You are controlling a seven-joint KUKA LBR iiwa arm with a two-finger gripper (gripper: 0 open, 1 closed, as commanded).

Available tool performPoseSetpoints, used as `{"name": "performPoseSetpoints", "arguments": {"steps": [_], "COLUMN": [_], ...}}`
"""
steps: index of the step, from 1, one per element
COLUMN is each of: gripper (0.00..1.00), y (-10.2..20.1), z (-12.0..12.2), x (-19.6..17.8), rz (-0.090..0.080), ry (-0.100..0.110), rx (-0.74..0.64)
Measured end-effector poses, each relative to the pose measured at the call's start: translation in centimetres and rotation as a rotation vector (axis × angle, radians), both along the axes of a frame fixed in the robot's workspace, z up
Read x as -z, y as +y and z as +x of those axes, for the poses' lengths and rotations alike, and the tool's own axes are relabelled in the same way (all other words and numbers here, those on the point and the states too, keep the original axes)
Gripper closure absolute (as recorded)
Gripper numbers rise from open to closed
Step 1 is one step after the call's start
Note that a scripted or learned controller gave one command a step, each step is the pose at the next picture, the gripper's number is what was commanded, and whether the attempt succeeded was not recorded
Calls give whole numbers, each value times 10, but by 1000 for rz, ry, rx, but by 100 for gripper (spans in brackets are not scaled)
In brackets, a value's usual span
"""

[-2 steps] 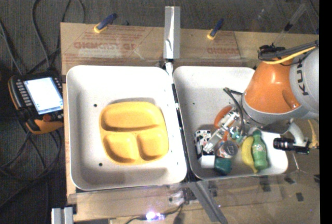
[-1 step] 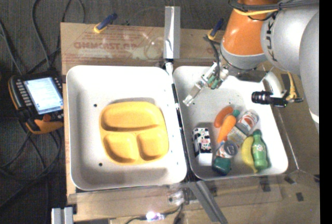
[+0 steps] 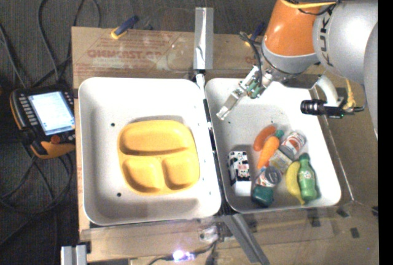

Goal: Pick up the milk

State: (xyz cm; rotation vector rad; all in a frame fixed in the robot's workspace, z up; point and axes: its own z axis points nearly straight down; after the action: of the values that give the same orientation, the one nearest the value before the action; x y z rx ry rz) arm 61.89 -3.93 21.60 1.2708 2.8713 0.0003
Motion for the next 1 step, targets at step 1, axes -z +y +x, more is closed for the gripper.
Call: {"name": "performPoseSetpoints", "arguments": {"steps": [1], "gripper": [0], "y": [-9], "z": [-75], "x": [33], "rz": [0], "ry": [3], "rx": [-217]}}
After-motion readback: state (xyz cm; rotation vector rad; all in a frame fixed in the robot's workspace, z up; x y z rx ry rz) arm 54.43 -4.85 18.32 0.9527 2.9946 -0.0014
